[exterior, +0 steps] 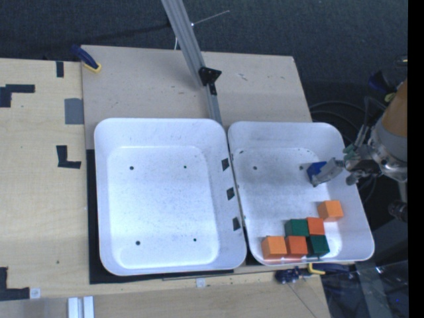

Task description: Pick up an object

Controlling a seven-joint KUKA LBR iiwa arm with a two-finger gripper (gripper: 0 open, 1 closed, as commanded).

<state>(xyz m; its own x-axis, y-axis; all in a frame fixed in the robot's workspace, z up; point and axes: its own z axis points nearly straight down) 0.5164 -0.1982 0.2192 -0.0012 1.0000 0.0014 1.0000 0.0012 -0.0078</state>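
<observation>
Your arm (395,134) enters from the right of the camera view, its orange band showing at the frame's edge above the grey wrist, and the gripper (322,173) hangs over the right-hand part of the right bin (285,132). You have a blue-tipped finger (317,168) and a grey one beside it visible against the white floor of that bin, but whether they stand apart or closed I cannot tell from this slant; nothing is seen between them. The objects available to you lie in the near right corner of the same bin: an orange block (330,209) sits alone, just below the gripper and apart from it, close to the bin's right wall. Nearer the front wall you have a tight cluster: a green block (297,227) touching a red-orange block (315,226) on its right, with a second orange block (273,246), another red-orange block (297,245) and a dark green block (318,244) in a row below them. The left bin (162,128) stands side by side with the right one, their rims touching. A grey metal pole (187,35) crosses the bench (146,78) at a slant and ends at the junction of the two bins.
</observation>
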